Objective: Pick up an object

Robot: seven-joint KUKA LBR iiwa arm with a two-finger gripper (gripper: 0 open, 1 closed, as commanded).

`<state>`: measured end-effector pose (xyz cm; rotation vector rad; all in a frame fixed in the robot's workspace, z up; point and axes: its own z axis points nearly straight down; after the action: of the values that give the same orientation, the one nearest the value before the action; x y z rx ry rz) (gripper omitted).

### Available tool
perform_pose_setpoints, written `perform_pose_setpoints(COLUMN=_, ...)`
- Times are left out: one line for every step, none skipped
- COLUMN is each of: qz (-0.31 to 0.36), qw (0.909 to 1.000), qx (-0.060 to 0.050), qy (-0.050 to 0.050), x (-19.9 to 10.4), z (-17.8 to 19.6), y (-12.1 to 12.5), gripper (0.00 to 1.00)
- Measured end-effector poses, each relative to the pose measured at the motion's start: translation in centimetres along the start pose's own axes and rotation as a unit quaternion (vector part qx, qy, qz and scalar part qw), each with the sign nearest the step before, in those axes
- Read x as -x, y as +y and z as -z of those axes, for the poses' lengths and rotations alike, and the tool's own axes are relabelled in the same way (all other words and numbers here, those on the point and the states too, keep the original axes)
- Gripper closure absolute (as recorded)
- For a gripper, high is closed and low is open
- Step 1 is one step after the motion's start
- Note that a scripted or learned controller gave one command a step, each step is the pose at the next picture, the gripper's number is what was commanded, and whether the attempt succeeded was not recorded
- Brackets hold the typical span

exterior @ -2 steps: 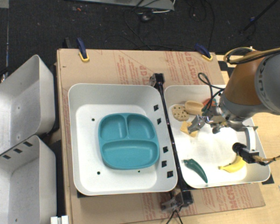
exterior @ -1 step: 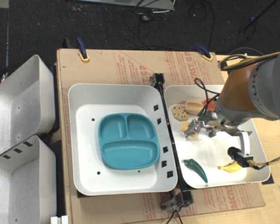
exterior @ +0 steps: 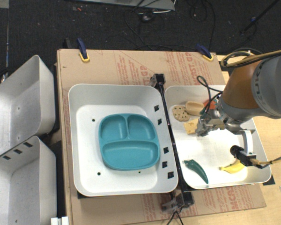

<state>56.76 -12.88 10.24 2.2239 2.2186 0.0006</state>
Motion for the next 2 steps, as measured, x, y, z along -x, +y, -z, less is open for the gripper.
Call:
perform_pose_setpoints(qz=0.001, qw=1.0000, qx=0.003, qy=-0.001, x=0.2, z=6.3, y=-0.3, gripper=1.00)
perform_pose_setpoints(qz=0.003, qw=1.0000, qx=0.003, qy=-0.001, x=-0.3, z=12.5, y=0.2, gripper=1.00)
